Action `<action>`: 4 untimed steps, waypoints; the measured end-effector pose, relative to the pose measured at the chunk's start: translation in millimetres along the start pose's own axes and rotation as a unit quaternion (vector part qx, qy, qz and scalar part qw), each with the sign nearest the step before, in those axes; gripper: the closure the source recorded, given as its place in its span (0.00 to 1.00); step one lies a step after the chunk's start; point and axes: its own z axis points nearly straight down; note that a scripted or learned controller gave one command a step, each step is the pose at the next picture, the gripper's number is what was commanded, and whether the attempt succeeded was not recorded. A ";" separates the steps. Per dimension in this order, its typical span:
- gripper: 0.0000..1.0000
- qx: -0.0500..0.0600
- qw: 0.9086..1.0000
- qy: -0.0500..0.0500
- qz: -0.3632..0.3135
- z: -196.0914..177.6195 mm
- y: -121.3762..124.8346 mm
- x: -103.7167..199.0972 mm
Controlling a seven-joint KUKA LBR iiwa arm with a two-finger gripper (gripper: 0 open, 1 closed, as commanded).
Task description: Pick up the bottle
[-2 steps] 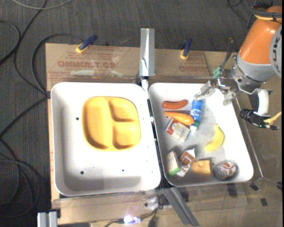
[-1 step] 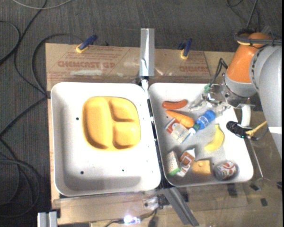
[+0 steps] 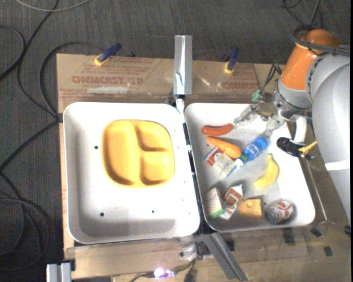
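Gripper (image 3: 260, 120) hung over back of right bin (image 3: 306, 198), fingers spread open, nothing between them. Bottle (image 3: 254, 148), clear with blue label, lay tilted on bin floor just below fingertips, apart from them. Carrot (image 3: 224, 146) and sausage (image 3: 216, 129) lay to bottle's left, banana (image 3: 268, 173) to its lower right. Yellow tray (image 3: 139, 152) sat in left bin (image 3: 82, 204).

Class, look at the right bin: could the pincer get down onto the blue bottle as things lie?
Probably yes. The pincer hovers just above the blue bottle, whose top is uncovered; the carrot and banana lie alongside, crowding it slightly.
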 end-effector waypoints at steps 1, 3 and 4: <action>0.00 -0.012 1.000 -0.002 -0.012 4.0 -40.7 -6.3; 1.00 -0.005 0.999 -0.006 0.034 -155.1 -61.0 35.6; 0.00 -0.005 0.999 -0.007 0.035 -154.9 -61.1 35.3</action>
